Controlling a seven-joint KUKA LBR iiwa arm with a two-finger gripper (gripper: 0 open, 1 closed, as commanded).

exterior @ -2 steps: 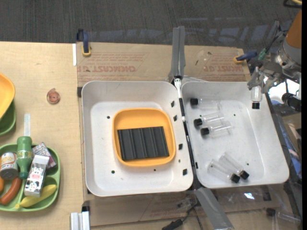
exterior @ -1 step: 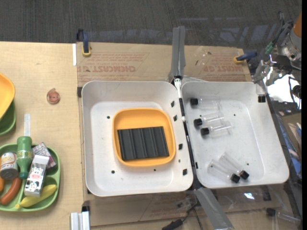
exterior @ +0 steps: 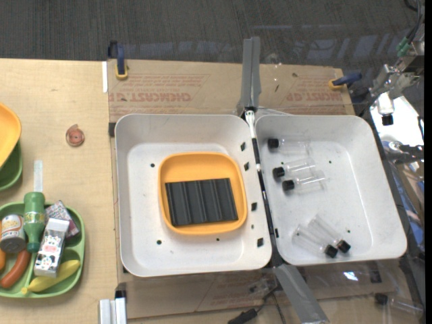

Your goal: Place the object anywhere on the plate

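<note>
A yellow plate (exterior: 202, 202) bearing a dark ribbed block (exterior: 202, 202) is seen in the left bin (exterior: 135, 201); clear black-capped vials (exterior: 307, 179) are scattered in the right bin (exterior: 378, 201).

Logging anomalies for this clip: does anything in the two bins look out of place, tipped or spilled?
Nothing is spilled or damaged. The clear vials with black caps lie on their sides, scattered across the right bin. The yellow plate sits flat in the left bin, carrying a dark ribbed block.
</note>
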